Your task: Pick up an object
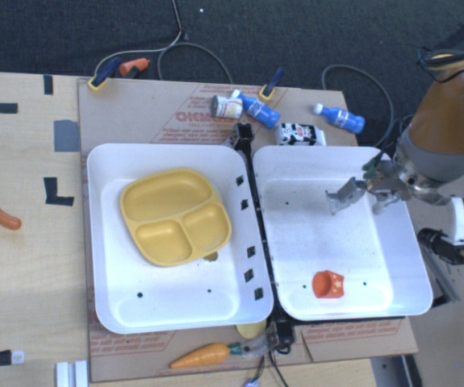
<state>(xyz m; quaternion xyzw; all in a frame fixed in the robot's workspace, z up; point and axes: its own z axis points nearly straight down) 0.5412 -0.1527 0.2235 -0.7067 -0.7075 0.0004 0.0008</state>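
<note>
Counted two white bins side by side on the desk [30, 160]: left bin [106, 240] and right bin [401, 272]. Found one yellow divided plate [175, 216], with three compartments, in the left bin. Found one small orange-red object [328, 285] in the right bin, near its front edge. Saw the hand [359, 193] reaching in from the right over the back part of the right bin, well apart from the orange-red object and carrying nothing; could not tell whether spread or closed. Counted two blue-and-white bottles beyond the bins: one bottle [256, 110] behind the seam, another bottle [340, 118] further right. Noted one black-and-white carton [300, 135] between them, just behind the right bin. Spotted one carrot [203, 355] in front of the bins and one sausage [0, 211] far left on the desk.
</note>
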